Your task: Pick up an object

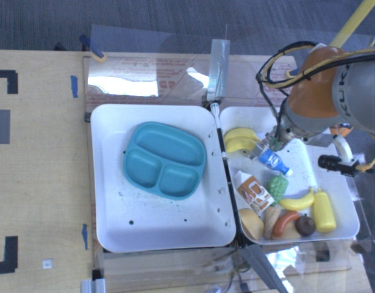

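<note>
Where claw [267,146] reaches — bottle [272,160] slanting down-right

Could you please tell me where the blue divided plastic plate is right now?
The blue divided plastic plate lies in the left white bin, roughly central, left of the divider.

wooden bench [35,163], left bin [108,218], right bin [349,224]
</note>
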Tool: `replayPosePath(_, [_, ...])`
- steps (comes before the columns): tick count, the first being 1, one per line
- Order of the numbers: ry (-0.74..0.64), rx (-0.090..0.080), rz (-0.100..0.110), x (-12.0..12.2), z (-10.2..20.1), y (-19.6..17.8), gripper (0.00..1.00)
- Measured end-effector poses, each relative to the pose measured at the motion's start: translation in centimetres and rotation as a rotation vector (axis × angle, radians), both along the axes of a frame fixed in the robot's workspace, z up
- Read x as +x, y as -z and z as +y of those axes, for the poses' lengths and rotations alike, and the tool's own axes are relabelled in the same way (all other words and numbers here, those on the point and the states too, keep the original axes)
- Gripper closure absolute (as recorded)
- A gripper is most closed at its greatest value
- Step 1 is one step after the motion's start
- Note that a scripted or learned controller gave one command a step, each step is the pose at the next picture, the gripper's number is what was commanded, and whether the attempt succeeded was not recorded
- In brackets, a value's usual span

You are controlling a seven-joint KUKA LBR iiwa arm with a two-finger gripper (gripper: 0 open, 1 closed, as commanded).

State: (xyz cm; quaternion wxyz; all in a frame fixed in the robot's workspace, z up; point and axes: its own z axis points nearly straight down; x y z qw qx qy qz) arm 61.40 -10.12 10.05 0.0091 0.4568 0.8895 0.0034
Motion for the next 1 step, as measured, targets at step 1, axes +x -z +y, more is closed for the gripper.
replayPosePath(1, [0.341,0.007,0.010,1.47,3.90,-8.72,1.00])
